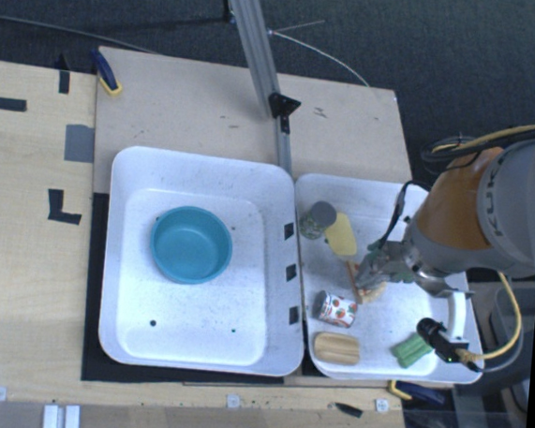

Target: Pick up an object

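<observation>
**Arm low in the right bin, jaws over a small brownish object**

Nearest the camera, along the front edge of the right bin (379, 372), lie a tan, bread-like block (336, 348) and, toward the front right corner, a green block (411, 350). Just behind the tan block sits a small white can with red markings (336, 309), lying on its side.

Behind the can, near the middle of the bin, the gripper (372, 273) reaches down from the right, with the grey arm and its orange band (452, 205) above it. The jaws stand at a small brownish object (370, 288) on the bin floor; whether they are open, closed or gripping it cannot be told, since the wrist hides them. A black fitting with a yellow cable (511, 321) hangs off the arm by the bin's right rim.

Farther back, a pale yellow object (342, 234) lies tilted, touching a grey cylinder (319, 219) near the wall between the bins.

The left bin (124, 331) holds a blue bowl (191, 244), upright, left of centre.

Beyond both bins, a grey metal pole (258, 52) slants across the worktop (184, 106).
</observation>
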Tool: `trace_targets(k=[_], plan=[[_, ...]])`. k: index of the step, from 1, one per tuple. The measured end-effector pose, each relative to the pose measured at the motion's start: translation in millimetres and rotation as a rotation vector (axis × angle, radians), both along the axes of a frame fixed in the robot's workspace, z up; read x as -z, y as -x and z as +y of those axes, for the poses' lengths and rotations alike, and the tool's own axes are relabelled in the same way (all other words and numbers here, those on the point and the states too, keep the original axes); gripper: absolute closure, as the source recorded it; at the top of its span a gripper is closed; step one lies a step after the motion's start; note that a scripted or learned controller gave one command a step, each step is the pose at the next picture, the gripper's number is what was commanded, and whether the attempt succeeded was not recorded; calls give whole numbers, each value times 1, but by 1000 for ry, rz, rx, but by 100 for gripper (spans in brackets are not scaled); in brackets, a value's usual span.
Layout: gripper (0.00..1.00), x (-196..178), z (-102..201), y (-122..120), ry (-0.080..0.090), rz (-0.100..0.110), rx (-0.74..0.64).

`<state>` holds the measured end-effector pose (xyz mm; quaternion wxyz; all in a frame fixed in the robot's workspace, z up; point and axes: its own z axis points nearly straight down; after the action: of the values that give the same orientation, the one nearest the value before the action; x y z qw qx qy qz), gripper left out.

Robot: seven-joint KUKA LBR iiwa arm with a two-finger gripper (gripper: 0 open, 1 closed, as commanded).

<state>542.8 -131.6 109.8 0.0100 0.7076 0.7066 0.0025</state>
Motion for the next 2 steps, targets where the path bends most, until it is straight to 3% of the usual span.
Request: trace_targets(k=[1, 2], plan=[[100, -43, -5, 1, -10, 17, -2], [100, -95, 6, 0, -10, 16, -4]])
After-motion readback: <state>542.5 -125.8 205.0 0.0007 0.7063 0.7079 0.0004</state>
